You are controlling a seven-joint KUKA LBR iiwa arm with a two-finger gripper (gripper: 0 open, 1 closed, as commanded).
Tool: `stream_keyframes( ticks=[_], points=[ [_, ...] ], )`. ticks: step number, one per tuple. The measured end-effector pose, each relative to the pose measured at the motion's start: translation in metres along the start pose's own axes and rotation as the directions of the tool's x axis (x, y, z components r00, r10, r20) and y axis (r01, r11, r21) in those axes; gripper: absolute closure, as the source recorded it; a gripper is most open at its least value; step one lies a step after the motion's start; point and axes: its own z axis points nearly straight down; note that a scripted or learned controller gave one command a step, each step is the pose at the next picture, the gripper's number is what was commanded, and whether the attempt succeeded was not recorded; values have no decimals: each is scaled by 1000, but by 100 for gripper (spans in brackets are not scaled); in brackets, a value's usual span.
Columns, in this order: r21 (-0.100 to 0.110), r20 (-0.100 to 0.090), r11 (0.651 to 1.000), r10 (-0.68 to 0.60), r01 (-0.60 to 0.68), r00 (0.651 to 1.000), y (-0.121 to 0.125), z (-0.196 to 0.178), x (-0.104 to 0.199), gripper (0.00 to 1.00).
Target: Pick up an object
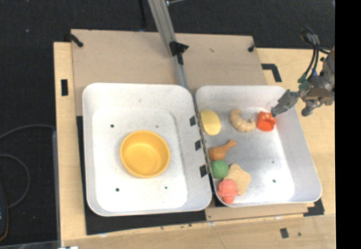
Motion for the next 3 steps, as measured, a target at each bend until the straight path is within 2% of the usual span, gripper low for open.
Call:
stream_keyframes(
  ticks=[1, 3],
  points=[
    [0, 0, 1000, 0, 0, 1000, 0, 0, 0, 0],
    [6, 0, 1000, 4, -4, 1000, -9, 108, 13, 0]
  ],
)
